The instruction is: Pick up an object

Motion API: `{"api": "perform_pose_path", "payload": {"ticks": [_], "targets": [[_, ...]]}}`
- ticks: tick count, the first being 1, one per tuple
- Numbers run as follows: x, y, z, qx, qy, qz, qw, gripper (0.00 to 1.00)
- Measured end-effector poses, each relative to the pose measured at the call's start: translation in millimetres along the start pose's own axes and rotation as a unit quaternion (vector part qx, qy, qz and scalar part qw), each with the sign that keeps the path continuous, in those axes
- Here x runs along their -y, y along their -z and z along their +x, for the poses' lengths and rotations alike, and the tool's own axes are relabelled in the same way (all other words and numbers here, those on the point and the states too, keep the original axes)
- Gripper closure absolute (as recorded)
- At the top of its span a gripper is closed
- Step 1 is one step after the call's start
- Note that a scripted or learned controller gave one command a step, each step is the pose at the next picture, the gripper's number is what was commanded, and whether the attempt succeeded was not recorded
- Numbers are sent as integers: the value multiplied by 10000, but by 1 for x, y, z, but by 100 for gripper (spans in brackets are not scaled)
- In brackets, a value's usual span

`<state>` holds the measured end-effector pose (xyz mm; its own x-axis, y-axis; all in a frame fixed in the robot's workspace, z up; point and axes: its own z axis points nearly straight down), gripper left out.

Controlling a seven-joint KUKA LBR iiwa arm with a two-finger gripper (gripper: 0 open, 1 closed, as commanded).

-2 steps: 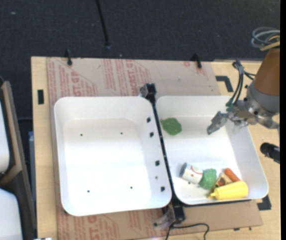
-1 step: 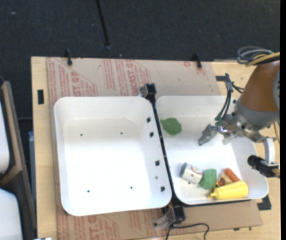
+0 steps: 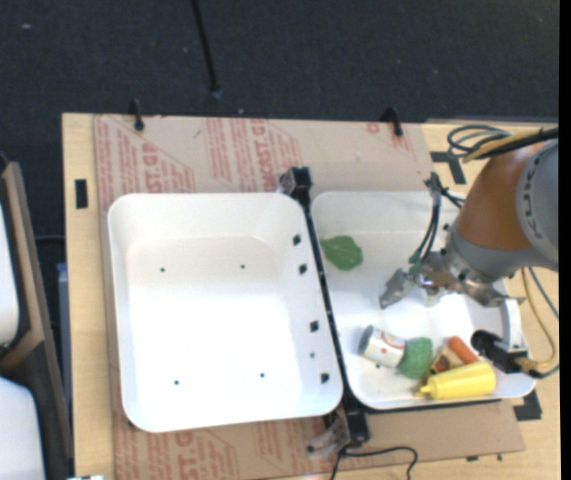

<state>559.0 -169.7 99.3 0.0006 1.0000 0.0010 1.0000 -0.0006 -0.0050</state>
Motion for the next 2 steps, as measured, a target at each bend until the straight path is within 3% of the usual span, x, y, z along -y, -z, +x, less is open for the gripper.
{"api": "perform_pose_path", "payload": {"ticks": [1, 2], "targets": [[-2, 14, -1, 8, -8, -36, 10000, 100], [4, 59, 1, 11, 1, -49, 10000, 100]]}}
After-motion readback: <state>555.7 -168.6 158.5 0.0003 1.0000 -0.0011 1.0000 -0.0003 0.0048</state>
